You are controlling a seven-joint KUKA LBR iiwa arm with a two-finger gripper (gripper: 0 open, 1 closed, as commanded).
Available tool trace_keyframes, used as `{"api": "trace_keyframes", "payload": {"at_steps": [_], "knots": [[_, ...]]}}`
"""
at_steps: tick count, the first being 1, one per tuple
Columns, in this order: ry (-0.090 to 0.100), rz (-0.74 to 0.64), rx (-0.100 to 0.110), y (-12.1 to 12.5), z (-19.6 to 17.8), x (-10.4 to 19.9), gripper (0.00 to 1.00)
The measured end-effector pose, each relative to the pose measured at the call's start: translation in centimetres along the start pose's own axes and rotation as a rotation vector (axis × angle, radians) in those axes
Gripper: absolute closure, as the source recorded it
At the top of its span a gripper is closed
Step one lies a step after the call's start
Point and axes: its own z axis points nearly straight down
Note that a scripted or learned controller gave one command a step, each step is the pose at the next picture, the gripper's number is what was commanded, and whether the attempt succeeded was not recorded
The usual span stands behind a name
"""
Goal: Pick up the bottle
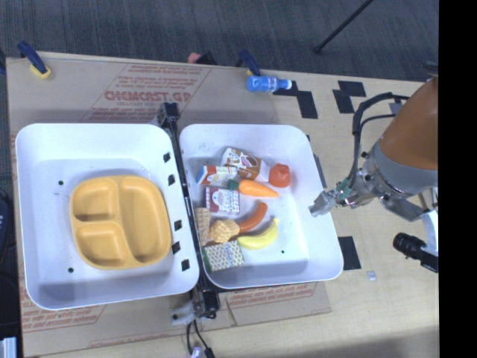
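The 2 bins sit side by side at the centre of the bench, clipped together along their shared edge, presumably so that neither slides when the arm pushes into them. The left bin (89,130) holds a yellow divided tray (119,221). The right bin (246,128) holds a loose heap of toy food: a carrot (258,189), a sausage (252,216), a banana (258,237) and some small cartons (240,162), all crowded toward its 9 o'clock side.

The bottle (262,84), which looks like a small blue one with a pale cap, though it is too small to be sure, lies on its side on the cardboard outside both bins. It is at 12 o'clock from the right bin and just beyond its rim.

The arm (406,136) comes in from 3 o'clock, its orange band high and its wrist angled down and leftward. The gripper (322,203) hangs at the right bin's 3 o'clock rim, well apart from the bottle, and nothing shows in it. I cannot tell whether it is open or closed; it is small and blurred here.

By my reading the pick has not yet begun: the arm would need to swing toward 11 o'clock from where it hangs and come down over a bottle that may roll.
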Motion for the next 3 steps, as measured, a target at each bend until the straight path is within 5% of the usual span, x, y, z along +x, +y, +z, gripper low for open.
{"api": "trace_keyframes", "payload": {"at_steps": [1, 2, 3], "knots": [[0.000, -0.079, -0.001, 0.9, 0.7, 4.0, 1.00], [0.002, 0.126, 0.002, 0.4, 2.7, 1.9, 1.00], [-0.001, 0.213, -0.001, 0.1, 0.4, 0.1, 1.00]]}}
